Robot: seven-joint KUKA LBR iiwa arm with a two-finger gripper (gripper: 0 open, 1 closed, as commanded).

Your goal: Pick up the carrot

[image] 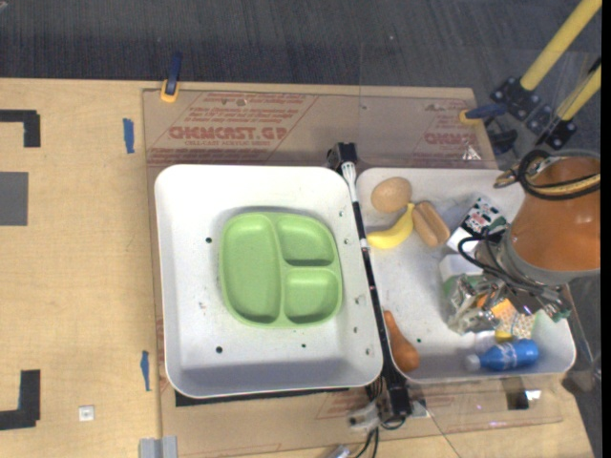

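Lying untouched, the carrot [402, 343] rests in the right-hand bin [425, 284], hard against that bin's left wall and near its front-left corner, slanted with its fat orange end toward the front edge of the worktop [76, 284]. Nothing grips it, so by my reading the pick has not begun in any real sense.

The arm [563, 222], its orange band plain above the wrist, hangs over the right side of the same bin, and the pincer [492, 303] sits low among a clutter of small items there — a crumpled shiny wrapper [465, 299], a blue bottle [506, 355] lying near the front-right corner, and a patterned packet [522, 326]. Whether the pincer is spread or pressed together I cannot tell; the wrist and the clutter hide it.

Toward the back of that bin lie an egg [389, 196], a banana [391, 231] and a small bread roll [431, 223], all well apart from the carrot. The left bin [191, 256] carries a green divided plate [281, 267] at its middle.

What is left looks like nearly everything — the pincer stands well to the right of the carrot, so it would need to cross the bin floor toward the left wall, line up with the slanted body, close on it and lift. The wall so close beside the carrot may leave little room for one side of the pincer.
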